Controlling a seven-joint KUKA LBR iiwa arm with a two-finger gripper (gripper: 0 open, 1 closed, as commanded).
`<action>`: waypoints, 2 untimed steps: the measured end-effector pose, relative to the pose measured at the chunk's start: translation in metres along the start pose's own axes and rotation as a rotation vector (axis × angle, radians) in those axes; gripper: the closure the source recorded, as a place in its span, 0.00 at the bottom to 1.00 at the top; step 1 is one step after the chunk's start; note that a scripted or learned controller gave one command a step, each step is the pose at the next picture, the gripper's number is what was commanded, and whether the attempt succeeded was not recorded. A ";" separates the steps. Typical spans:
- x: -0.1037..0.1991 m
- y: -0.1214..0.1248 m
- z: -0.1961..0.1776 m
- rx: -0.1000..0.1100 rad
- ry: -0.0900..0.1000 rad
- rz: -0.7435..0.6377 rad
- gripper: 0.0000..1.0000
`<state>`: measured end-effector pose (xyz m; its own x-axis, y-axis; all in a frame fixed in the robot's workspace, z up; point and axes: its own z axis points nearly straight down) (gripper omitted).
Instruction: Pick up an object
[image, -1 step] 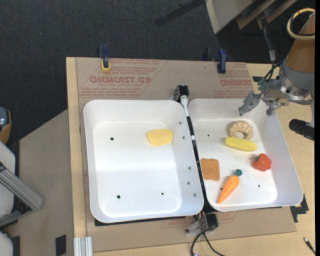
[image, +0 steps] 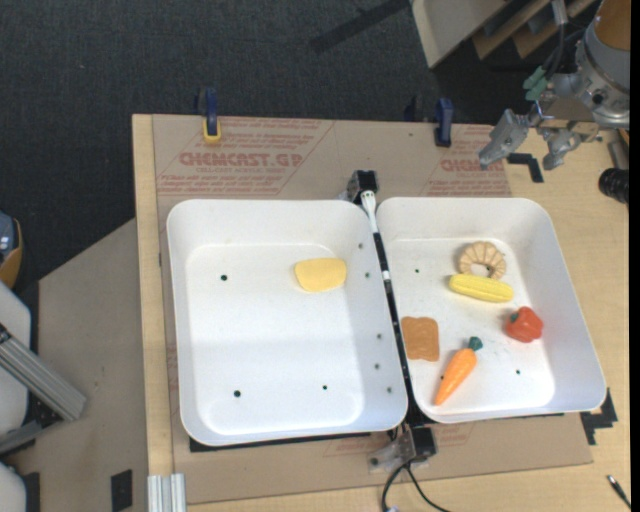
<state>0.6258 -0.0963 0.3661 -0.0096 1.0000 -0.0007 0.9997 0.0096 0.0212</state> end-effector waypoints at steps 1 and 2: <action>-0.005 -0.002 0.001 0.016 -0.002 0.007 1.00; -0.012 -0.035 0.055 0.029 0.002 0.012 1.00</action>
<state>0.5920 -0.1091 0.3108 0.0024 1.0000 0.0012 1.0000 -0.0024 -0.0076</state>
